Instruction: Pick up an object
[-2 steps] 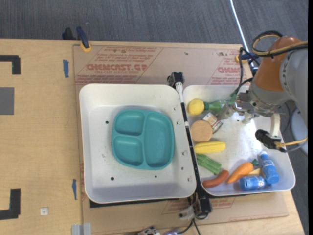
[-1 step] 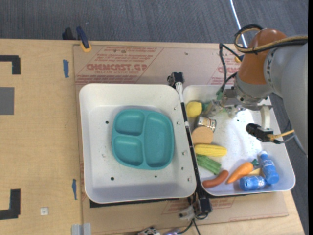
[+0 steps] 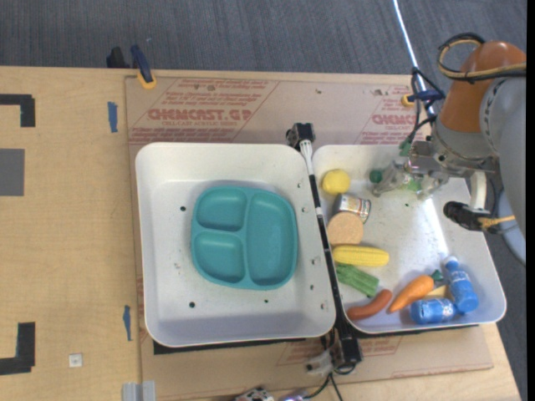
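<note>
Can't tell if the claw (image 3: 407, 176) is apart or together, but I'd drop straight onto the lemon (image 3: 336, 181), it's nearest.

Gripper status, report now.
Gripper over right bin's far end, nothing seen held. Lemon nearest, apart. Teal plate in left bin.

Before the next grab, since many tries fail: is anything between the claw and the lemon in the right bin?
Nothing visible does. The claw hangs over the right bin's upper part, and the lemon lies to its left across bare floor. The can sits just below the lemon, beside that line rather than on it.
</note>
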Controlling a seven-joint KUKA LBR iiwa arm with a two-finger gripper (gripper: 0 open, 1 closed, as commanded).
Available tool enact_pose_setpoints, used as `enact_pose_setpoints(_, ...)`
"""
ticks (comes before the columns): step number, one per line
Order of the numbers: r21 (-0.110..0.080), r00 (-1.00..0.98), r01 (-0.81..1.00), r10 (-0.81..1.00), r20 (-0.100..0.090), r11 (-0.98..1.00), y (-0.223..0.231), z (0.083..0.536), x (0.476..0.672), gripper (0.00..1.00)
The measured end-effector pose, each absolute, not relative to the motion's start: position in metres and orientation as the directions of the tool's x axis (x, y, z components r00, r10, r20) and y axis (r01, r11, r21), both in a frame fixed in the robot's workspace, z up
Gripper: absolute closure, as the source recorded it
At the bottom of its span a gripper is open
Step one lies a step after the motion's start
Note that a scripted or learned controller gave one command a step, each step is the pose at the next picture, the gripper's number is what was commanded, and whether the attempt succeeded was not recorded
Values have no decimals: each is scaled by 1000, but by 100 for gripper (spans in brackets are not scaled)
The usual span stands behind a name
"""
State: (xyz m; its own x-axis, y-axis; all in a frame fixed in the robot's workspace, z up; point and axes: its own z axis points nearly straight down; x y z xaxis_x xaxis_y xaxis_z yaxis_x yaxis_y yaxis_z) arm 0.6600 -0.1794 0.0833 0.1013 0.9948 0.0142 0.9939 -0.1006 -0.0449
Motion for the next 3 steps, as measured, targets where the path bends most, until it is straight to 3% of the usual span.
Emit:
enact_pose_setpoints(1, -57, 84, 995, 996, 41, -81, -201, 84, 663, 0)
enact_pose_setpoints(2, -51, 83, 995, 996, 34, -82, -203, 95, 663, 100)
enact_pose_setpoints(3, -2, 351, 936, 936, 0, -351, -183, 149, 667, 100)
